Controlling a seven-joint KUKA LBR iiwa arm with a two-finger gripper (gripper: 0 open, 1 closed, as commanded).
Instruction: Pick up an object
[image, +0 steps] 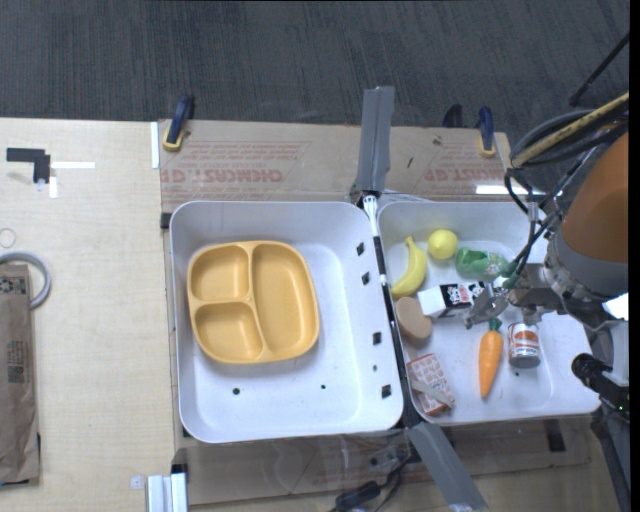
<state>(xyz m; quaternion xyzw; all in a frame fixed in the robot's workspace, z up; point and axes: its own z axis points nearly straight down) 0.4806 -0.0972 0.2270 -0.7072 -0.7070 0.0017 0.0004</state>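
**Tool low in the right bin**

The tool (497, 305) hangs over the right bin (440, 215), just above the carrot (489, 363); whether it is apart or together, I cannot tell. A can (524, 344) stands at the carrot's 3 o'clock, a banana (409, 268) at its 10 o'clock. A yellow tray (254, 301) lies in the left bin (290, 415).

The right bin (440, 212) is crowded: banana (409, 268), lemon (442, 243), green item (478, 263), black-and-white box (452, 296), brown round object (413, 319), red-and-white packet (430, 384), carrot (489, 362) and can (524, 344) lie close together, leaving bare floor mainly along its lower right. In the left bin (270, 415), 1 yellow 3-compartment tray (254, 301) fills the centre left; its right side and bottom strip are open.
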